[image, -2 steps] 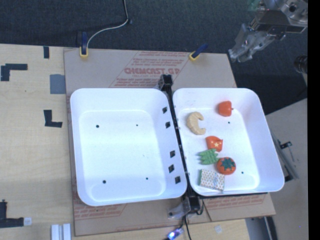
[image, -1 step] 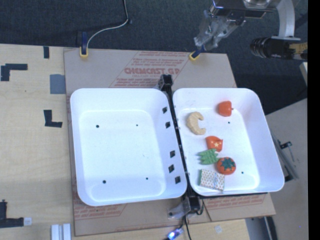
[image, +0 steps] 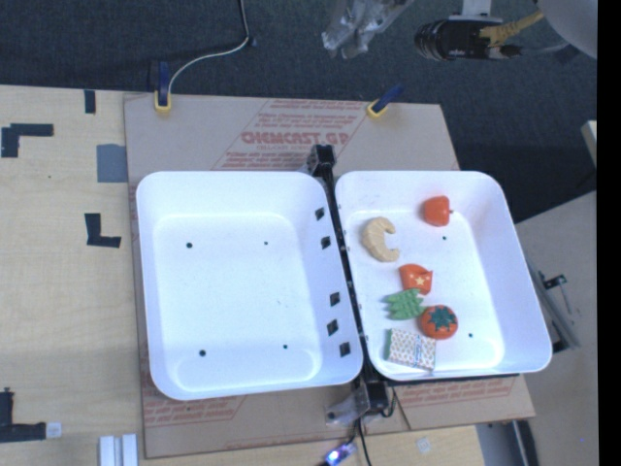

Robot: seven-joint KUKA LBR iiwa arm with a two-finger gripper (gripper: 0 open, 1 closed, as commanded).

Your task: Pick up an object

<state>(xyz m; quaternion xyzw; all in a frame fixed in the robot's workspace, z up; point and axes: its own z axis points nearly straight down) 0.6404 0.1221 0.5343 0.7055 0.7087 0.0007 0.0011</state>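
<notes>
Nearest the lens, at the front edge of the right white plastic bin [image: 519,260], lies a flat speckled square packet [image: 411,349]; just behind it sit a round red tomato-like toy with a green cap [image: 439,321] and a green leafy toy piece [image: 404,305], the two near each other but seemingly apart; further back come a small orange-red lump [image: 415,278], a tan crescent-shaped pastry toy [image: 380,239] and a red pepper-like toy [image: 436,211], the last standing well apart near the far wall; all candidates are gathered in this bin, which I judge makes it the pick source, while the left white plastic bin [image: 160,260] serves as the receiving side; both bins rest on a brown cardboard sheet [image: 291,139] clipped to the wooden surface [image: 58,260], presumably so they do not slide under contact.

My fingers [image: 349,27] hang high beyond the far edge of the cardboard, over the dark floor, blurred; I cannot tell whether they are spread or pressed together; nothing is visibly between them; I judge this a parked pose that keeps the bins unobstructed; no pick has begun; the isolated red pepper offers the clearest approach.
</notes>
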